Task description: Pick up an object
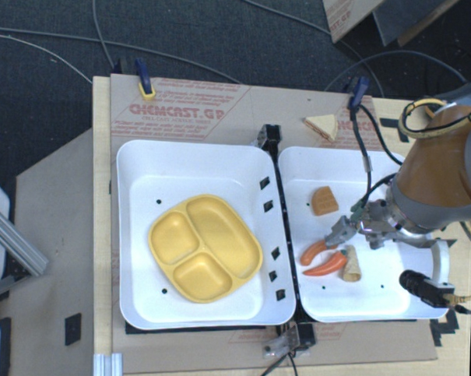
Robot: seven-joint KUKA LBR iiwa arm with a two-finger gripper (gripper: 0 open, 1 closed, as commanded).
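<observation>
My gripper [338, 236] hangs low over the right bin [386, 303], reaching in from the right and pointing left. Just below its tip lie two red-orange chili peppers [323, 263], one curved over the other, near the bin's left wall. A tan cone-shaped piece [350, 267] rests against the peppers' right end. A brown bread-like chunk [324, 200] sits farther back in the same bin, apart from the gripper. I see nothing between the gripper and the peppers, and whether it touches them is unclear.
The left bin [133, 218] holds a yellow divided plate [206, 247]. A sandwich wedge [322, 126] lies on the board behind the right bin. Black clips line the divider [281, 224] between the bins. A black cable [367, 162] crosses the right bin's back.
</observation>
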